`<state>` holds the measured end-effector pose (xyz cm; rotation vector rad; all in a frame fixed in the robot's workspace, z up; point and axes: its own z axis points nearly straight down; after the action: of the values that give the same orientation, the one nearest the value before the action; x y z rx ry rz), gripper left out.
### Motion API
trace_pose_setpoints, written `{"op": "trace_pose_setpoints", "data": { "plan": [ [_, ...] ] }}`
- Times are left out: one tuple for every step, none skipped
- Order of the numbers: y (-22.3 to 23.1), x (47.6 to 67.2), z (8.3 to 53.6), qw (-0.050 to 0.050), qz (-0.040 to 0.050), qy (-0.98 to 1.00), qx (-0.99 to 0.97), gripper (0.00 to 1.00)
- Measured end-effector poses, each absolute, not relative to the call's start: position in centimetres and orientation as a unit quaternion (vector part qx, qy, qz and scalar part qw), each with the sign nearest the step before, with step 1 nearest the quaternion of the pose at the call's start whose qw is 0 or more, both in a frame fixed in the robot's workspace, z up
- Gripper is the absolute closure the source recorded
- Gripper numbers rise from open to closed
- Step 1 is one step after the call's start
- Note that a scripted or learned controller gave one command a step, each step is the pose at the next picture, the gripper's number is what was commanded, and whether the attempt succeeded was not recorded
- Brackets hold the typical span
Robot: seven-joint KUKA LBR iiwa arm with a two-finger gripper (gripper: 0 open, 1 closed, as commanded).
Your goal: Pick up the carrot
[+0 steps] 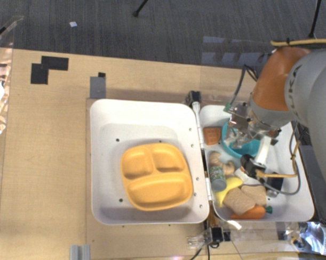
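Your tool hovers over right white bin; finger state unclear. Orange tapered carrot lies near its front edge.

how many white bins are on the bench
2. The left shallow white plastic bin holds a yellow three-compartment plastic tray. The right shallow white plastic bin, touching its side, holds the orange carrot among cluttered items, under the grey arm.

light wooden bench top, two shallow white plastic bins side by side on it, left bin, right bin touching along the middle, black L-shaped tape mark near far left corner
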<state>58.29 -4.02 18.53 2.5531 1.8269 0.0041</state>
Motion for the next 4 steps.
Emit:
{"op": "trace_pose_setpoints", "data": {
  "plan": [
    [-5.8, 59.1, 18.5, 0.0, 0.0013, 0.462, 0.887, 1.0],
    [11.0, 55.3, 18.4, -0.004, 0.0009, 0.41, 0.912, 1.0],
    [11.3, 48.8, 18.4, -0.003, -0.0014, 0.251, 0.968, 1.0],
    [21.0, 48.7, 22.2, -0.003, 0.0023, 0.281, 0.96, 1.0]
  ]
}}
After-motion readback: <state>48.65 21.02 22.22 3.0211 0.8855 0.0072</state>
